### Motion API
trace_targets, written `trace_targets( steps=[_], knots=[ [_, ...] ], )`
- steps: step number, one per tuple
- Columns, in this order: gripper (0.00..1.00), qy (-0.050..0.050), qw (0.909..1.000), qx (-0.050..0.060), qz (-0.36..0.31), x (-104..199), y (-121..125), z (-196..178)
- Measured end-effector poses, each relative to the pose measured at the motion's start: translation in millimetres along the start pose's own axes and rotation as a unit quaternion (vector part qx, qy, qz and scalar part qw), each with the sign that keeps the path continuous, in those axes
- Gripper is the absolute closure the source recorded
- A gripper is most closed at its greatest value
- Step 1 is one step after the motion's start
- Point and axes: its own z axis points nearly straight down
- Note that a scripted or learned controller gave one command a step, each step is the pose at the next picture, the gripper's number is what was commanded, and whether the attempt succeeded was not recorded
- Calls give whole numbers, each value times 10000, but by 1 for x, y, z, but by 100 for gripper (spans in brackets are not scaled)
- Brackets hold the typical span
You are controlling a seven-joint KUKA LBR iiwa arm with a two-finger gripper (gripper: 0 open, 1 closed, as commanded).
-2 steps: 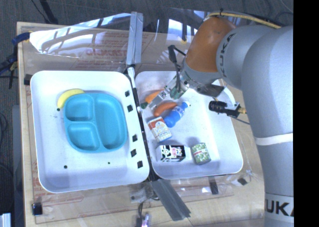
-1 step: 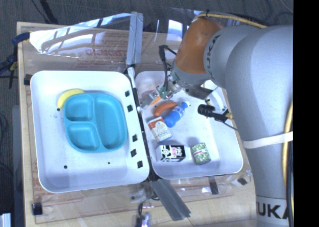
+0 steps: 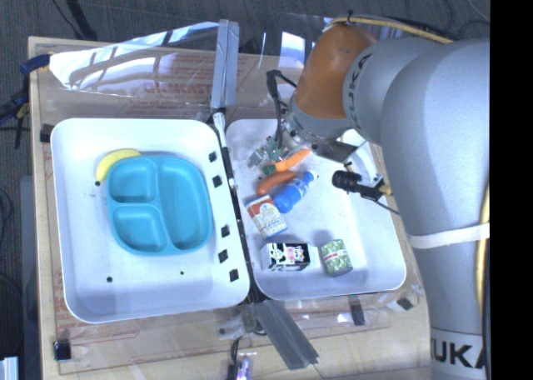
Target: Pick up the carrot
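The carrot (image 3: 287,162) lies in the far left part of the right bin (image 3: 379,262), a short orange piece running at a slant, its far end pointing toward the arm (image 3: 416,103) and its near end dropping toward the bin divider. We see the gripper (image 3: 273,152) right at its far-left side, low over the bin floor, but the wrist hides the tips, so we cannot tell whether the tool is released or clenched, nor whether the carrot is in it; we judge it unheld until the view proves otherwise. A second orange piece (image 3: 271,184) lies just near of the carrot, and a blue bottle (image 3: 293,192) rests touching or just beside both, so the approach has little room. To do this step well, we want to straddle the carrot across its narrow width, come straight down over its middle, and close only once both sides are cleared of the bottle. A grasp along the length would likely slip or drag the neighbours. Nearer in the same bin sit a red-and-white packet (image 3: 268,217), a black-and-white carton (image 3: 288,256) and a green can (image 3: 336,257), well apart from the work. The left bin (image 3: 75,203) holds a blue divided tray (image 3: 160,203) with a banana (image 3: 117,159) at its far left edge.
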Motion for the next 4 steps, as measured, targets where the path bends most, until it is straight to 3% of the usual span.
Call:
trace_targets(
  steps=[1, 2, 3, 4],
  knots=[
    [0, 1, 10000, 1, 0, 0, 0, 0],
    [0, 151, 9991, 27, -405, -28, -57, -7],
    [0, 140, 9983, 38, 557, -41, -34, 20],
    [100, 137, 9985, 35, 527, -41, -32, 9]
  ],
)
